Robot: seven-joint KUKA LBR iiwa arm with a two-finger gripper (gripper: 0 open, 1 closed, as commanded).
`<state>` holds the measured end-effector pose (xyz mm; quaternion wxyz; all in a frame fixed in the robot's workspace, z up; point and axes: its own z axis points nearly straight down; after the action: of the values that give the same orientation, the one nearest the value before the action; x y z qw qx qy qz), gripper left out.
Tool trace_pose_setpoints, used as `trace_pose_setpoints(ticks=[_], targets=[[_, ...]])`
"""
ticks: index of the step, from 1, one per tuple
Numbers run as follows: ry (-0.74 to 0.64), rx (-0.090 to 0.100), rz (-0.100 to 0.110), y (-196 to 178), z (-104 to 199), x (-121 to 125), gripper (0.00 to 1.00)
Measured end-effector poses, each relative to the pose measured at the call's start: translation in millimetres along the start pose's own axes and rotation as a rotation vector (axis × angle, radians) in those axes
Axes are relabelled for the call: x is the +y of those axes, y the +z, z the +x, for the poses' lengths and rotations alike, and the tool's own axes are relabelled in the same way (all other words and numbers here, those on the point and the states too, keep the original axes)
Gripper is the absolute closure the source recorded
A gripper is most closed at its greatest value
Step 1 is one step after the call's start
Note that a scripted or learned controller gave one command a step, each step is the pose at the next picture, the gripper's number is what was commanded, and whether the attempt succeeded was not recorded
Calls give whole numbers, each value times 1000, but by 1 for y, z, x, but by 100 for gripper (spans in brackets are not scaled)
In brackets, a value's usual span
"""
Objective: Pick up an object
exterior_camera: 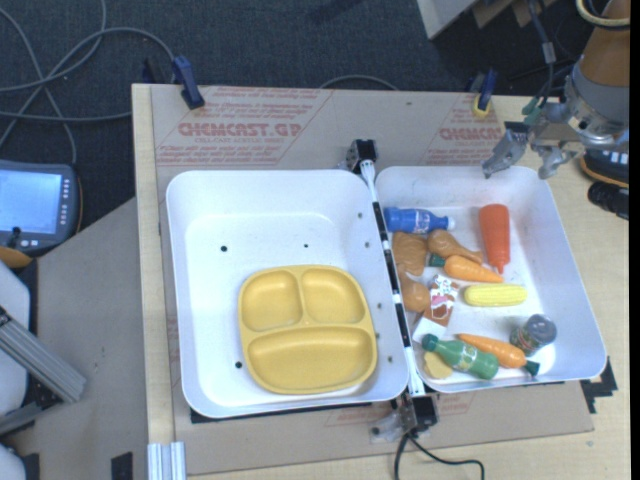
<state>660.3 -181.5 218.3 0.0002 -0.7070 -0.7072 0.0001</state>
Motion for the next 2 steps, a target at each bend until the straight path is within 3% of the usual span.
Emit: trace_pose_setpoints(ticks=[1, 2], targets=[[2, 2, 10, 96, -20, -8, 0], [0, 1, 5, 136, -16, -13, 0]])
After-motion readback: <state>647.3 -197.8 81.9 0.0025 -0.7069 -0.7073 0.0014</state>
